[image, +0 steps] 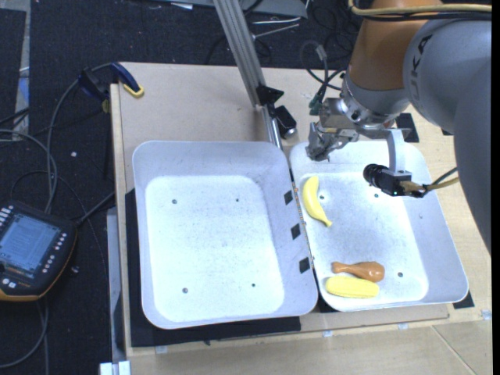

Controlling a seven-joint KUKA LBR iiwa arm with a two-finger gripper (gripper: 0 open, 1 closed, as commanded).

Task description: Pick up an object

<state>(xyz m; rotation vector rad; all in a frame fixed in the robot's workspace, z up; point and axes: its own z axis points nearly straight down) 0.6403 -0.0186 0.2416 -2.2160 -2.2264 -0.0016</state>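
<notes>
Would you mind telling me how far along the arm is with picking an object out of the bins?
Nothing looks picked yet. The banana, the orange drumstick-shaped toy and the yellow oblong piece all lie on the floor of the right bin. In hand: the gripper hangs over that bin's far left corner, just beyond the banana. Left: descending, closing on one object and lifting it.

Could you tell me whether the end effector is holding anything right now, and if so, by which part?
Nothing is held: the end effector sits above the right bin's far edge, apart from the banana.
</notes>
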